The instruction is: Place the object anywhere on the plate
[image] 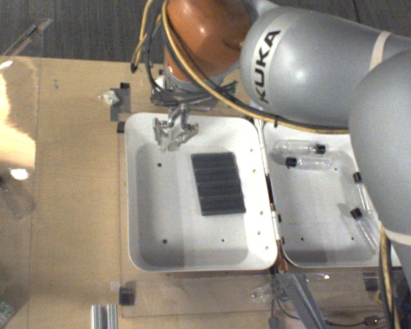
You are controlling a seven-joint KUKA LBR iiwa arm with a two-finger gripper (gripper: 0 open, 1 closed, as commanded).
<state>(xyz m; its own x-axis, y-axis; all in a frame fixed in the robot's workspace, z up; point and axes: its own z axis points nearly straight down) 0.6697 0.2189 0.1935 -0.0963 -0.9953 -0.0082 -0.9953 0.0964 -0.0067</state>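
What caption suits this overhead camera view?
KUKA arm's end effector hovers over the left bin's far corner, beside a dark ridged plate.

Two white bins (145, 252) sit side by side. One dark ribbed plate (218, 183) lies in the left bin. Three clear bottles (303, 154) lie in the right bin.

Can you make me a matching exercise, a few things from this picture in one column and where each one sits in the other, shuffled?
Things:
1. dark ridged plate
2. clear plastic bottle
3. gripper
4. orange band

Places:
A. right bin
B. above the gripper on the arm's wrist
C. middle of the left bin
D. over the left bin's far left corner

Pairs: 1-C, 2-A, 3-D, 4-B
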